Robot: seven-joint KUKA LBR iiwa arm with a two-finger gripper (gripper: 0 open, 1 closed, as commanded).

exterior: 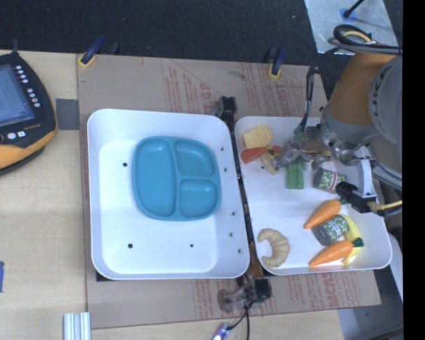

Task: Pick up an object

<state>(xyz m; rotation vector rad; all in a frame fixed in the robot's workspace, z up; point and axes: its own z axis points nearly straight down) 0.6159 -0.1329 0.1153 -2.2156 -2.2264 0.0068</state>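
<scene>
The right bin [297, 211] holds several toy foods. A yellow ridged piece [257, 136] and a red piece [251, 154] lie at its far left corner. A green block [295, 176] lies beside a small can [328, 180]. Two carrots [321, 214] [331, 253], a dark bottle [336, 229] and a croissant [275, 246] sit nearer the front. My gripper [295, 153] hangs low over the far part of this bin, just above the green block's far end and right of the red piece. I see nothing clearly held in it.
The left bin [106, 211] carries a blue divided plate [176, 177]. A teach pendant [14, 112] rests on the bench at far left. The arm's grey body [361, 112] covers the right bin's far right corner. Clamps [273, 61] pin the cardboard at the back.
</scene>
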